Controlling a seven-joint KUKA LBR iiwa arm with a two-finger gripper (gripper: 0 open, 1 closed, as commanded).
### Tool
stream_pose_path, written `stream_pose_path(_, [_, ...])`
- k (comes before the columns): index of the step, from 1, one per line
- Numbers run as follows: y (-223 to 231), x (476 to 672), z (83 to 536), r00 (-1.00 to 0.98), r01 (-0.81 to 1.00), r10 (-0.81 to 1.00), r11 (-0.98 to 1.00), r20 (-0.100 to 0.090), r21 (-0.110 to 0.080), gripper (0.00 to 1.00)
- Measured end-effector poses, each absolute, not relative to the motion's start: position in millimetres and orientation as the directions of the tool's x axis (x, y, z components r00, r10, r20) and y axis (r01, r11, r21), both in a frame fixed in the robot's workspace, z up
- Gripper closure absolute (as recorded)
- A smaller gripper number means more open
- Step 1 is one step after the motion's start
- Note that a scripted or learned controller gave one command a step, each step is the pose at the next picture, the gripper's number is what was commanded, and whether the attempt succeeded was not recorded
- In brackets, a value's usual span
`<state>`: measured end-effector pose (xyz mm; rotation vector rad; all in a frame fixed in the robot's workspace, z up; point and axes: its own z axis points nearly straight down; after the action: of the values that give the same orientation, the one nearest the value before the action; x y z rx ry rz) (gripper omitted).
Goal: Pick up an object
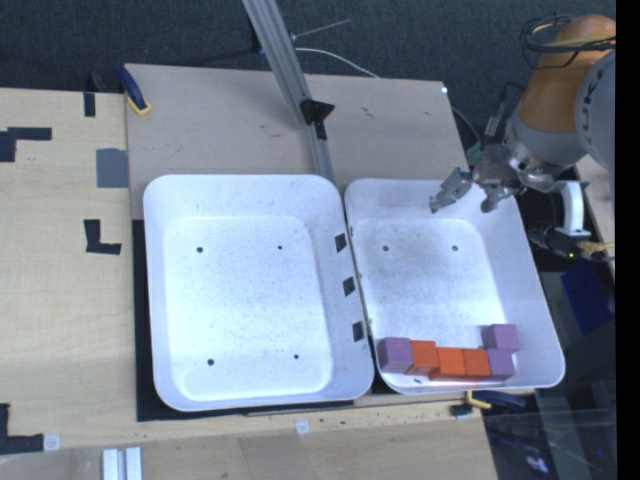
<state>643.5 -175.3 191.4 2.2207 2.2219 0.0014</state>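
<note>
Several blocks lie in a row along the near edge of the right bin (520, 268): a purple block (396, 352) at the left, orange blocks (452, 361) in the middle, and purple blocks (500, 348) stacked at the right end. My gripper (465, 196) hovers over the far right corner of that bin, well away from the blocks. Its two fingers are spread apart with nothing between them.
The left bin (160, 268) sits beside the right one, with black clips along the shared wall. A slanted metal pole (285, 63) rises behind the bins. Blue-and-yellow clamps sit at the bench's far left corner (135, 93) and near edge (490, 400).
</note>
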Motion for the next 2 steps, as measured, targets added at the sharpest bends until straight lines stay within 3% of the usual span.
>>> stream_pose_path(2, [-169.5,641.1,200.5,-0.001,1.0,1.0,0.001,0.001,-0.001,0.0])
